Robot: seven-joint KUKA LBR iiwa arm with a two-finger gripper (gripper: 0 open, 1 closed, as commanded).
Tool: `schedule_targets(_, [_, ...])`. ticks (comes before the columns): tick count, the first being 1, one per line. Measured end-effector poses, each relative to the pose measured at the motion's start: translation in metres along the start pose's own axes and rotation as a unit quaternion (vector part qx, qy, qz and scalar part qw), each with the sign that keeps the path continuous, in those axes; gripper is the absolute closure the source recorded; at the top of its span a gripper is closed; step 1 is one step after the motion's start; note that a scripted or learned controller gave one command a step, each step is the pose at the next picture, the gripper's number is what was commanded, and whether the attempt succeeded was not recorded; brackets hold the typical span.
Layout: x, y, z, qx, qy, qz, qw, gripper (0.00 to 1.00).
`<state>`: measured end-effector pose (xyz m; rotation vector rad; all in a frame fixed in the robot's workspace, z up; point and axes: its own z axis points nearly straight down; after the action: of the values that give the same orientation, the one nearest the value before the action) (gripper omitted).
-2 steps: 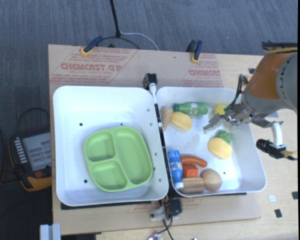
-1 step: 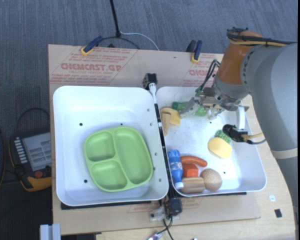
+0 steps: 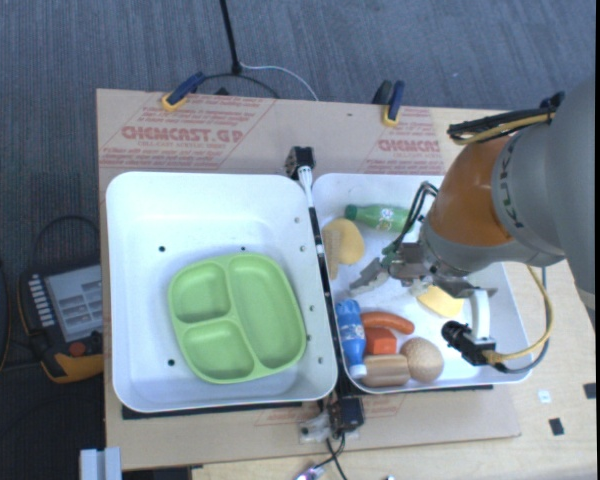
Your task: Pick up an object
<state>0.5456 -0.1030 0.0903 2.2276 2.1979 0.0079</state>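
Tool point(image 3: 400, 268) hovers beside pale yellow rounded object point(image 3: 344, 242).

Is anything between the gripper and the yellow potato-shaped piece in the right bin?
Nothing visible. The gripper hangs over bare bin floor just right of the yellow piece. The green bottle lies farther back, and the blue bottle nearer the front, both off that line.

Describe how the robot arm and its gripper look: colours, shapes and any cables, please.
The arm is thick, rounded and grey, with a broad orange band above the wrist. Yellow and black cables run along its top, and a yellow cable loops down near the right bin's edge. The gripper is a darker grey metal assembly, small beside the bulky arm.
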Motion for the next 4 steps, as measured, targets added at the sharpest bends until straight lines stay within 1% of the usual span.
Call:
schedule_targets(1, [-0.002, -0.034, -0.001, -0.007, -0.003, -0.123, 0.9924, 0.00])
schedule_targets(2, [-0.030, -0.014, 0.000, 0.002, 0.003, -0.306, 0.9519, 0.00])
schedule_targets(3, [-0.011, -0.051, -0.002, -0.012, -0.008, -0.396, 0.9182, 0.00])
schedule_targets(4, [-0.009, -0.052, -0.013, -0.009, -0.005, -0.397, 0.9178, 1.00])
